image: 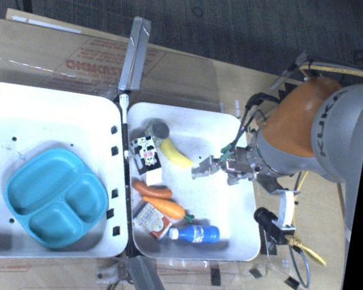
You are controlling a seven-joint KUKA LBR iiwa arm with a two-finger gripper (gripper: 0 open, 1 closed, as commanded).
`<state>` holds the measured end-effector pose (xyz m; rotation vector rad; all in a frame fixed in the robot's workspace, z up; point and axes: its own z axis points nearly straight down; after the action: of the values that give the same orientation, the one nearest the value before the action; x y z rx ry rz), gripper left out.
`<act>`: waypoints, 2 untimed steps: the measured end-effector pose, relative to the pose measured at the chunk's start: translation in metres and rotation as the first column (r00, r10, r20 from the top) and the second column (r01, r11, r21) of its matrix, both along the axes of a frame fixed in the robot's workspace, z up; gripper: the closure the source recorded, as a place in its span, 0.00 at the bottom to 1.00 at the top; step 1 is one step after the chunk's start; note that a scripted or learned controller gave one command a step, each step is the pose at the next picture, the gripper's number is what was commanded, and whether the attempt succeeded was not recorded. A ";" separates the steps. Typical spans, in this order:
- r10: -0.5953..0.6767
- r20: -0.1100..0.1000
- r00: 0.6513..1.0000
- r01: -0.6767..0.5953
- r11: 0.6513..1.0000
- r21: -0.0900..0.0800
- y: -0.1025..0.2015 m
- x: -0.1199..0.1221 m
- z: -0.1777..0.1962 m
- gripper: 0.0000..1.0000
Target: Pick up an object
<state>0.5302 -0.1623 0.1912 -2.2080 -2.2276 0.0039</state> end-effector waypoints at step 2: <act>0.374 -0.019 0.927 -0.374 0.927 0.006 0.031 0.120 -0.103 0.00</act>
<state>0.6500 -0.1309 0.0880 -1.7347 -2.5949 0.0241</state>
